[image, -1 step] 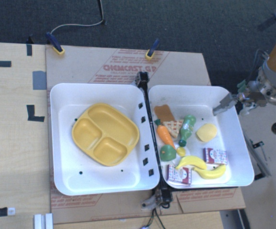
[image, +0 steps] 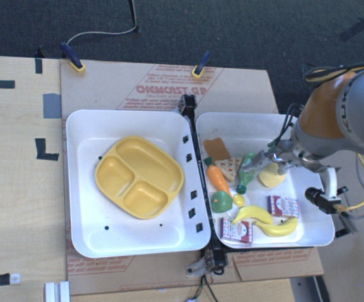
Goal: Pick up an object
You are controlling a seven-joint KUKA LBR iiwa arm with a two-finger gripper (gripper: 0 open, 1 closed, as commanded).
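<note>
The right bin (image: 314,231) holds several toy foods. My gripper (image: 271,160) hangs low in it from the right, between a green bottle (image: 247,168) on its left and a pale yellow round piece (image: 271,178) just below it. It is very close to both, and I cannot make out contact. An orange carrot (image: 218,178), a green round fruit (image: 221,201), a yellow banana (image: 264,220), a brown bread slice (image: 216,148) and two red-and-white cartons (image: 236,231) (image: 283,206) also lie there.
The left bin (image: 84,231) holds a yellow compartment plate (image: 139,176). A black divider with clips (image: 194,168) runs between the bins. A pale cracker (image: 230,167) lies beside the carrot. The arm's orange band (image: 324,115) stands over the right bin's far right side.
</note>
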